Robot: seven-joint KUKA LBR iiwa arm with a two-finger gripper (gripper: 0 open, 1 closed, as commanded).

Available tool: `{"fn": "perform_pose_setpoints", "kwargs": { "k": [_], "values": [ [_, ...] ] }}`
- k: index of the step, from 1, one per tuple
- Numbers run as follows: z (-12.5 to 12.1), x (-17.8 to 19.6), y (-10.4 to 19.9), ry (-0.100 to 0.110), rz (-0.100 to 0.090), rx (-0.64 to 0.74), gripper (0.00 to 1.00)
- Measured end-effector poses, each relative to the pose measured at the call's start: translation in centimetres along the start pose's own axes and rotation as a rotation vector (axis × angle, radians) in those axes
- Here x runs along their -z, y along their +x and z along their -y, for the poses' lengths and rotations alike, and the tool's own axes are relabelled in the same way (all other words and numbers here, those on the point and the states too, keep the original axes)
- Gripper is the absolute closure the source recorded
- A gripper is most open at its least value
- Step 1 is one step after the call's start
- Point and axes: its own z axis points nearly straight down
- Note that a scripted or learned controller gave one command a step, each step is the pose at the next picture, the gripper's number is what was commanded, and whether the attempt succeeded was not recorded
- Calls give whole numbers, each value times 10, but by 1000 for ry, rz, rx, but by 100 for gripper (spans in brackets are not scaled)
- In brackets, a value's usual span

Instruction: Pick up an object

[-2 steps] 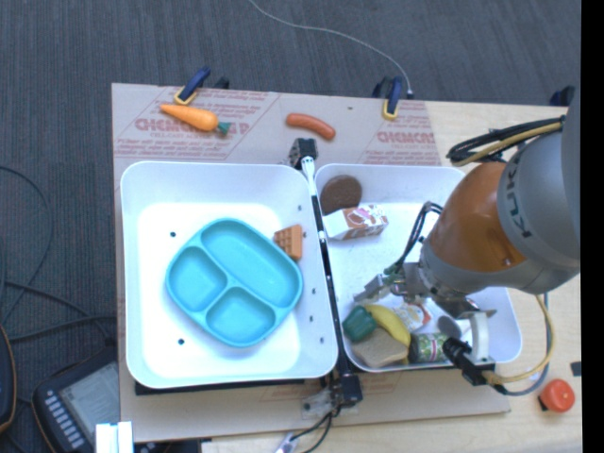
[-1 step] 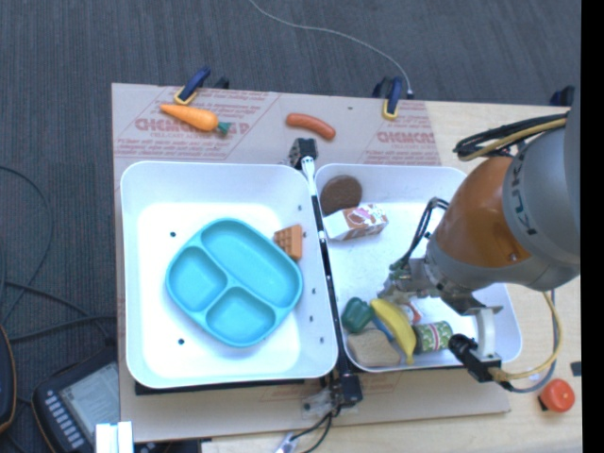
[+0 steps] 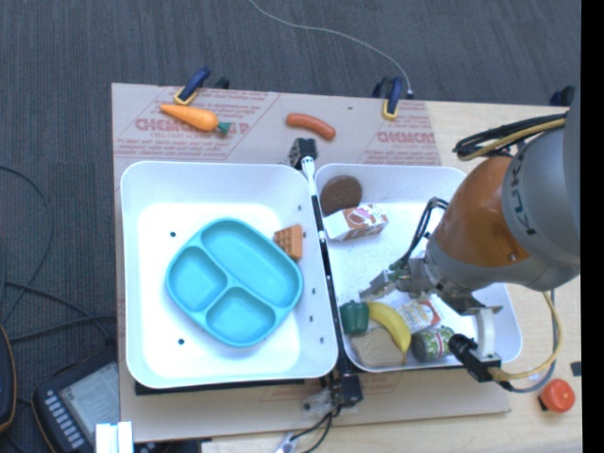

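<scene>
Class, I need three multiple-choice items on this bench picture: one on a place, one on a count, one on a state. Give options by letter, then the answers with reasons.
1. Where does the orange carrot lie?
A. In the left bin
B. On the cardboard behind the bins
C. On the blue plate

2. How many compartments has the blue plate?
A. Two
B. Three
C. Five

3. How does the banana lie?
A. Flat in the right bin
B. On the blue plate
C. On the floor

Answers: 1 B, it rests beyond the bins' far rims. 2 B, three hollows show. 3 A, it lies among the right bin's items.
</scene>
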Motion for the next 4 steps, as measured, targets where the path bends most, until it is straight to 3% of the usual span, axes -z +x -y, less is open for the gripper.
{"fn": "perform_pose_setpoints", "kwargs": {
  "k": [1,2,3,4],
  "values": [
    [2,-11,0,5,-1,1,0],
    [1,-1,-1,3,0,-1,100],
    [2,-1,-3,3,4,-4,0],
    [5,-12,-5,12,3,-9,0]
  ]
}}
